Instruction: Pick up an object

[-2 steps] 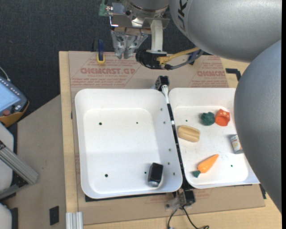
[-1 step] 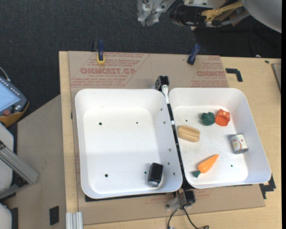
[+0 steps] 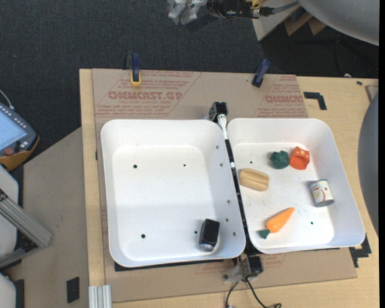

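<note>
Nothing picked yet; my claw (image 3: 183,11) hung high beyond the bins, its state untellable; next, descend onto the carrot (image 3: 279,221).

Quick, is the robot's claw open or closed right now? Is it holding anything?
Gripper: up at the top edge, blurred; open or closed cannot be told, and nothing can be seen in it.

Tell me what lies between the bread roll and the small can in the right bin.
Nothing: in the camera view, bare white bin floor separates the bread roll from the can.
</note>
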`<state>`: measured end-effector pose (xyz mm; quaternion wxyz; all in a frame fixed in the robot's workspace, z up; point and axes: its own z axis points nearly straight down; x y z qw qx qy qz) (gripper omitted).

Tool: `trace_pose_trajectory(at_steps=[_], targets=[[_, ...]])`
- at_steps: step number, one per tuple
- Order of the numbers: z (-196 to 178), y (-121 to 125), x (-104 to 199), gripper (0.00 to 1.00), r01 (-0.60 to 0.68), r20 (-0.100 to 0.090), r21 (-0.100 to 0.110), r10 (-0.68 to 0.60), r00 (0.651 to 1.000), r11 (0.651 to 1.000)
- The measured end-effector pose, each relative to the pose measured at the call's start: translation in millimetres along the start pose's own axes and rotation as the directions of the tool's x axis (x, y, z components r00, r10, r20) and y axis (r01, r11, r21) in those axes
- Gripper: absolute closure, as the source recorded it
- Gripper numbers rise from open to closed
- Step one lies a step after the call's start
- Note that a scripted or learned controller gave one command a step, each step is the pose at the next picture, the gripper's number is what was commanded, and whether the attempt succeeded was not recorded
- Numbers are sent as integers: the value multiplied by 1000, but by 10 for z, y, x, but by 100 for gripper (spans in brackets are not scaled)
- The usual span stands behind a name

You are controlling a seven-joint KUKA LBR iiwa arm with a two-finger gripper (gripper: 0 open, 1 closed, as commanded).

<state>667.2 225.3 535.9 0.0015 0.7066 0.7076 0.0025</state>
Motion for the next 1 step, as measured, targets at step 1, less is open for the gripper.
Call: trace_pose_trajectory(at_steps=[1], targets=[[1393, -26, -18, 100, -4, 6, 21, 4, 1000, 1000]])
